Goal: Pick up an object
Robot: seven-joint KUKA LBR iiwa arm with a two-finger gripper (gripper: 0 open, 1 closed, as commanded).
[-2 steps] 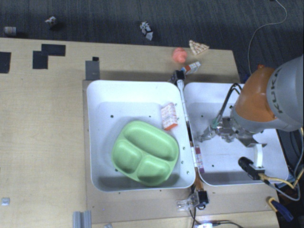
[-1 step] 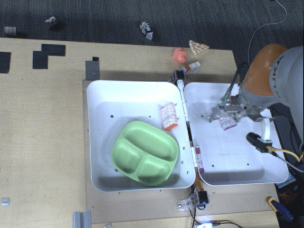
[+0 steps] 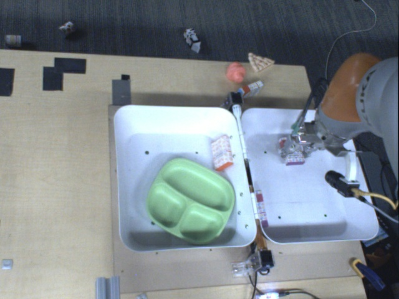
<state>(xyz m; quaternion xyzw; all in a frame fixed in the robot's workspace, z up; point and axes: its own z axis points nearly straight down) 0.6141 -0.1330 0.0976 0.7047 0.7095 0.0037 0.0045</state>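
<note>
Arm: the grey robot arm point(image 3: 365, 101), orange band at the wrist, reaches in from the right and hangs over the upper part of the right bin point(image 3: 312, 220)

Gripper: the gripper point(image 3: 298, 143) sits low over the right bin's floor, right at a small packet point(image 3: 294, 157); whether it is open, closed or gripping cannot be told, for the metal parts blur into the packet beneath them

Object: the small packet, white with a dark red edge, lies on the right bin's floor near its upper middle, just under the gripper; nothing shows it lifted clear of the floor

Left bin: the left bin point(image 3: 134, 167) holds a green divided tray point(image 3: 190, 199), tilted toward the lower right, and an orange-and-white wrapper point(image 3: 221, 152) near the wall between the bins

Bench: a pink ball point(image 3: 235, 72) and a cracker-like triangle point(image 3: 260, 61) rest on the bench behind the bins, well apart from the work

Judgement: the packet looks the chosen target, since the arm is placed directly over it; the grasp seems under way, not proven
</note>
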